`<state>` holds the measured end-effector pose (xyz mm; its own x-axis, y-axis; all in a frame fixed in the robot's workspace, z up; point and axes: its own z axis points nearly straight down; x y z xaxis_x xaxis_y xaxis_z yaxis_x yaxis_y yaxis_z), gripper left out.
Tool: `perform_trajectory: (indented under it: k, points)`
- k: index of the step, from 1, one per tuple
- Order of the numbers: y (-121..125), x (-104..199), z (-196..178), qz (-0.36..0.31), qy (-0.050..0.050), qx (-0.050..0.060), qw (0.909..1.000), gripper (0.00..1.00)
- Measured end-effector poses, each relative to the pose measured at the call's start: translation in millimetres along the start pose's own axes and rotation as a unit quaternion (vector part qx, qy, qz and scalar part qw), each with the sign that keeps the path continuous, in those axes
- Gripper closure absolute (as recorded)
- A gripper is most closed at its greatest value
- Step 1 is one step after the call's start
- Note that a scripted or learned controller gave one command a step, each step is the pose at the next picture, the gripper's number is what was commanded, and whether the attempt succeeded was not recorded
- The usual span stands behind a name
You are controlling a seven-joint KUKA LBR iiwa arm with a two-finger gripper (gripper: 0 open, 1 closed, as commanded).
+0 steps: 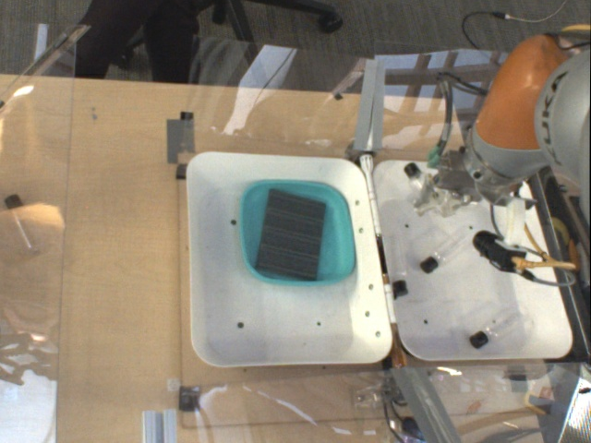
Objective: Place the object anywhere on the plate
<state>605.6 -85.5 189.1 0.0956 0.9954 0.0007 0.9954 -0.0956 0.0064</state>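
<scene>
Where two white bins are set side by side on the wooden surface, a teal plate is carried in the left bin. A dark ribbed slab is laid flat at the plate's middle. The tool is held over the right bin, at its far end; whether it is apart or together cannot be told.

I see a robotics lab in office space: grey carpet and a swivel chair's base at twelve o'clock, a wooden bench, and the arm at two o'clock.
</scene>
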Motion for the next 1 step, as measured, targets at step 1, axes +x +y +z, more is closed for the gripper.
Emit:
perform_trajectory:
  k: [1]
  points:
    - [0.0, 0.0, -0.1, 0.000, 0.000, 0.000, 1.0000, 0.00]
